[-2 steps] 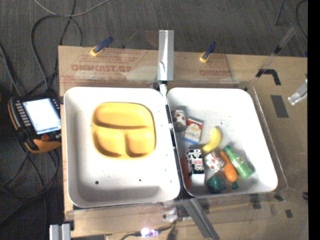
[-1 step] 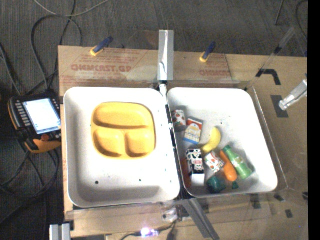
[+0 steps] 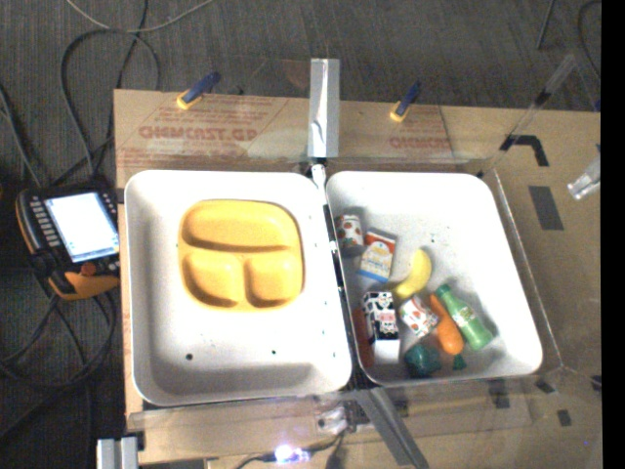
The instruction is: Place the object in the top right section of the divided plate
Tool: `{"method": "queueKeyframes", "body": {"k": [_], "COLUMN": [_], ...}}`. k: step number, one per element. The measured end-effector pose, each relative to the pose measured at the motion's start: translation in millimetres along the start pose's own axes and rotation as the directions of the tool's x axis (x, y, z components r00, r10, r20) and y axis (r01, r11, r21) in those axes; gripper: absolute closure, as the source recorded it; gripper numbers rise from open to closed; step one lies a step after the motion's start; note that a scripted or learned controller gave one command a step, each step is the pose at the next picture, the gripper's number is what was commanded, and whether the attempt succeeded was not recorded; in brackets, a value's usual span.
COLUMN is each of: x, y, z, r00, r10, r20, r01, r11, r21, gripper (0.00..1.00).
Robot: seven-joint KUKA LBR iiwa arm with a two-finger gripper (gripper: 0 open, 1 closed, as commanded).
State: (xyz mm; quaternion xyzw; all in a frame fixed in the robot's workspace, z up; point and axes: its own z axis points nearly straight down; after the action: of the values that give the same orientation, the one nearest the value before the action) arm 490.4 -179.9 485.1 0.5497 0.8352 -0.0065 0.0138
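stage: pre-pick | divided plate [image 3: 242,254] sits in left bin [image 3: 156,350], sections bare, so a clear drop target | candidates (banana [image 3: 414,274], bottle [image 3: 465,317], carton [image 3: 382,315]) heaped in right bin [image 3: 498,233], object unspecified | gripper state: can't tell

A handheld screen device [image 3: 76,231] lies left of the bench [image 3: 225,125].

Divided plate [image 3: 242,253] sits alone in left bin [image 3: 156,360], open floor all round it. Right bin [image 3: 508,252]: toys crowd centre & lower part near banana [image 3: 415,273]; upper right corner free.
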Motion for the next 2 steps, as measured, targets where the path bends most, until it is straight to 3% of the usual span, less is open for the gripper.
{"method": "queueKeyframes", "body": {"k": [1,2], "x": [0,-2], "y": [0,9], "z": [0,74], "r00": [1.0,0.976], "r10": [0.0,0.214], "r20": [0.0,-0.028], "r01": [0.0,-0.214], "r11": [1.0,0.977], "r21": [0.0,0.011], "gripper": [0.0,0.0]}}
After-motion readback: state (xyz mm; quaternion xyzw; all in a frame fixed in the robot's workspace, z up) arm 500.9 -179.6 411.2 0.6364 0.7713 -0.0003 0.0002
